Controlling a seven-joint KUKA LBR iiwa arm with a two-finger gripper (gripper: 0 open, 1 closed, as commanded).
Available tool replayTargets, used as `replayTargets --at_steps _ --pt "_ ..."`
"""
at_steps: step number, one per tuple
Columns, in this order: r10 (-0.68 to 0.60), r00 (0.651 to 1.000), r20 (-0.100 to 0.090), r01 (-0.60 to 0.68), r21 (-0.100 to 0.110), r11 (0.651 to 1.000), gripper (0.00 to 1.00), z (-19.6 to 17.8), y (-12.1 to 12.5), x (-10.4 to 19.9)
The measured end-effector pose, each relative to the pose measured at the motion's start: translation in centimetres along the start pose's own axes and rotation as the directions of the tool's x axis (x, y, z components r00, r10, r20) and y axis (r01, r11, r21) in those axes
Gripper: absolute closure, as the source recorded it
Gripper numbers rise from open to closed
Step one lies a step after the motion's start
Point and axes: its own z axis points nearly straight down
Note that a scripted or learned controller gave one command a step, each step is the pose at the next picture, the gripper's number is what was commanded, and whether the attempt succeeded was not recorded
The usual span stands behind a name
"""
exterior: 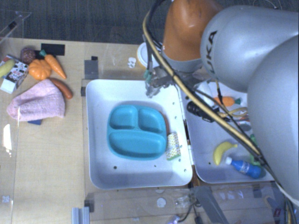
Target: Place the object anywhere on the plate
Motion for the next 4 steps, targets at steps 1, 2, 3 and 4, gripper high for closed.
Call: replayTargets --at_steps 1,2,3,4 --pt "-0.048 0.999 -0.007 0.048 0.019 0.999 1.0 1.5 -5.2 0.6" --pt "-0.047 0.999 -0.007 0.047 0.018 0.999 0.0 1.4 -5.2 0.6" --pt "-0.05 0.999 -0.007 0.05 0.016 0.999 1.0 0.4 -5.0 0.6" --pt "-0.227 0.974 -0.01 0.227 0.016 0.974 1.0 4.1 -3.1 1.0"
